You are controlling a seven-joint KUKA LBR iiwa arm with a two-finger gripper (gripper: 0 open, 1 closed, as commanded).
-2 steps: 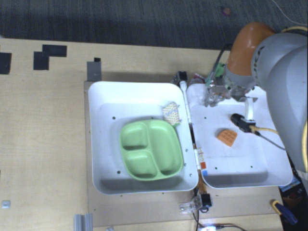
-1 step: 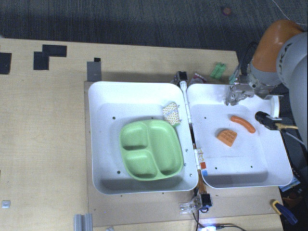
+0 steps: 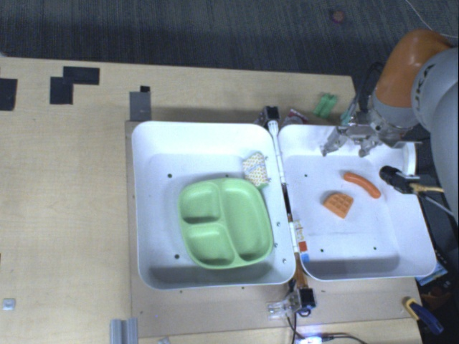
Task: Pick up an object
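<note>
In the right bin (image 3: pixel 358 246) lie an orange sausage (image 3: pixel 361 184) and, just left and in front of it, an orange waffle-like piece (image 3: pixel 338 204). My gripper (image 3: pixel 348 147) hangs over the far edge of that bin, behind the sausage and apart from it. Its two grey fingers (image 3: pixel 329 147) are spread, open, with nothing between them. The left bin (image 3: pixel 147 192) holds a green divided plate (image 3: pixel 226 221). A small patterned pale object (image 3: pixel 255 167) rests at the plate's far right corner.
A green object (image 3: pixel 326 104) lies on the bench behind the right bin. The bins' shared rim (image 3: pixel 283 192) runs between the plate and the waffle piece. Bare white floor spans the front of the right bin.
</note>
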